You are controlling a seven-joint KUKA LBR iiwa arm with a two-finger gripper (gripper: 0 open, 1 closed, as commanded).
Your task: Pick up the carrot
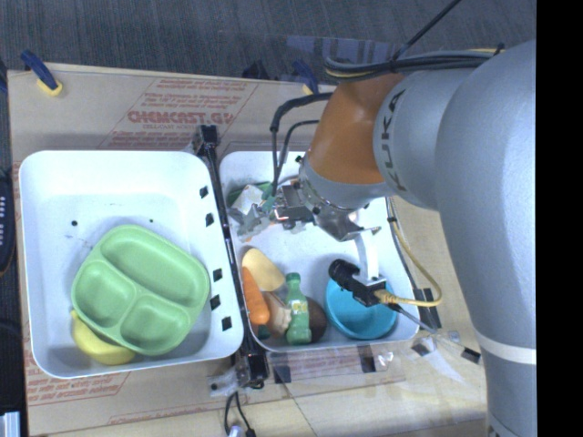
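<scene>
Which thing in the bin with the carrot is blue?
The blue bowl, at the right bin's near right corner. The carrot is orange and the bottle beside it green.

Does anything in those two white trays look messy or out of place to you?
Slightly. The green divided plate in the left bin sits tilted on a yellow object peeking out beneath it. In the right bin, the carrot is jammed against the wall beside a green bottle. Nothing looks spilled or broken.

Red "CHEMCAST" lettering marks the cardboard sheet [173, 107]; "KUKA", partly hidden, runs along the arm [428, 153].
</scene>
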